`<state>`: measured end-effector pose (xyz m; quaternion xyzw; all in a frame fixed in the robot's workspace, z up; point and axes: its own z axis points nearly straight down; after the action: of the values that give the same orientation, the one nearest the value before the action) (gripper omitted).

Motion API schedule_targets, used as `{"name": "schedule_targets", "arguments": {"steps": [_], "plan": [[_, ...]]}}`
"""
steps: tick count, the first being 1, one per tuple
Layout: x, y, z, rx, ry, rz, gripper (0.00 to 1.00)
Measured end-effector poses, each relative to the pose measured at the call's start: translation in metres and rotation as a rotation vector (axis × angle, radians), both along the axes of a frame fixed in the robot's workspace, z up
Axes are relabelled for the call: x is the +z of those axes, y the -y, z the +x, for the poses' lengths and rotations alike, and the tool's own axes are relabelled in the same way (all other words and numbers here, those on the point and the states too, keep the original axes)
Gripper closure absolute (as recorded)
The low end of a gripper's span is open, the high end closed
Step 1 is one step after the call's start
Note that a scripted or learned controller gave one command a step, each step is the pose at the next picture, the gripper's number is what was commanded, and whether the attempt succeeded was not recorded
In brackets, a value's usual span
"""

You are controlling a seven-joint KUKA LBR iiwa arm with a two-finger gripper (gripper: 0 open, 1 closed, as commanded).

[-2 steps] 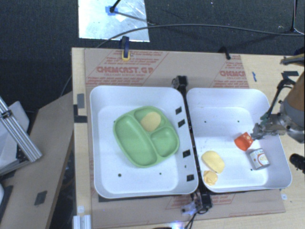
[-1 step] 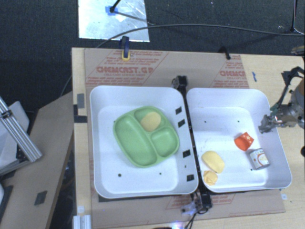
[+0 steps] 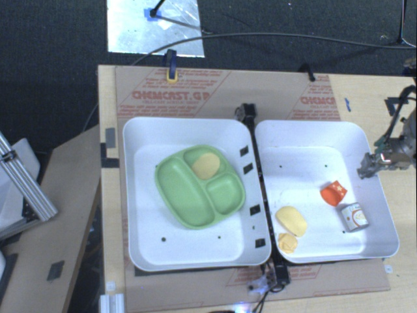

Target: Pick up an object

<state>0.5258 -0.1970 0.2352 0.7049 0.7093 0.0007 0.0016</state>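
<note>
1. We find the gripper [image 3: 369, 167] at the right bin's [image 3: 306, 134] right rim; its opening we cannot tell.
2. Inside that bin lie an orange object [image 3: 333, 193], a small can [image 3: 355, 217], and two yellow pieces [image 3: 291, 220].
3. Left of that bin, a green tray [image 3: 189, 201] carries a yellow item [image 3: 206, 166].

Item count, bench area:

- White bins: two, the left bin [image 3: 140, 175] and the right bin [image 3: 306, 139]
- Green divided tray [image 3: 189, 194]: one, in the left bin, with three compartments
- Yellow pieces: three in total; one yellow piece on the tray [image 3: 206, 166], plus a larger yellow piece [image 3: 291, 220] and a smaller yellow piece [image 3: 287, 242] in the right bin
- Orange-red item [image 3: 333, 193]: one, right bin
- Small can [image 3: 354, 217]: one, right bin
- Loose items in the right bin: four
</note>
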Motion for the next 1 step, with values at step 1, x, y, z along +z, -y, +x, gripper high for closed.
{"name": "schedule_targets", "arguments": {"steps": [1], "plan": [[-0.0095,-0.0477,0.0045,0.001,-0.001,0.001,1.00]]}}
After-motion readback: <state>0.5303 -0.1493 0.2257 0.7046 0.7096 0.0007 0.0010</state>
